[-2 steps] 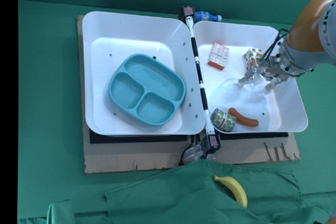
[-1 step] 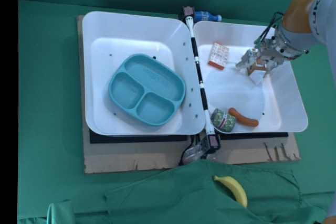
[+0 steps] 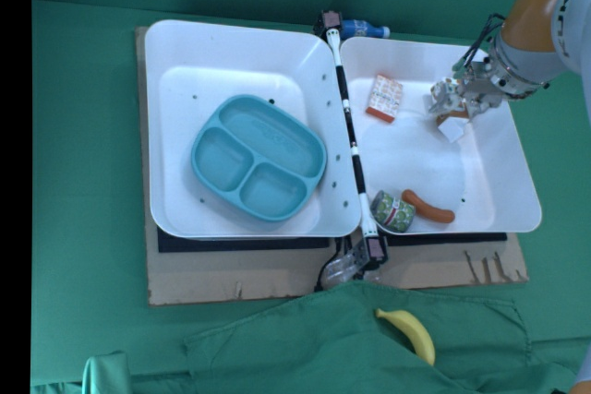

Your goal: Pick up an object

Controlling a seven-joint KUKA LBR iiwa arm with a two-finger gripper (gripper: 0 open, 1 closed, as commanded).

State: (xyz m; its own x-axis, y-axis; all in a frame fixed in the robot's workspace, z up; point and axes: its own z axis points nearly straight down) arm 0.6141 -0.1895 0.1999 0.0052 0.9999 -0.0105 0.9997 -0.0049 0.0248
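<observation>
We take the right bin (image 3: 517, 198) as our landmark. To its left, the left bin (image 3: 185, 51) holds a teal divided plate (image 3: 259, 157). Inside the right bin, near corner: green can (image 3: 393, 211), sausage (image 3: 428, 207) just beside it. Far left part: small orange-and-white carton (image 3: 385, 98). Far right part: gripper (image 3: 454, 111) low over a small brown-and-white item (image 3: 452, 124); whether it is touching, and how the jaws stand, we cannot tell. We judge that item light, stiff, not fragile; best pinched across its narrow sides. A banana (image 3: 409, 330) lies on the cloth, well outside the bin.
</observation>
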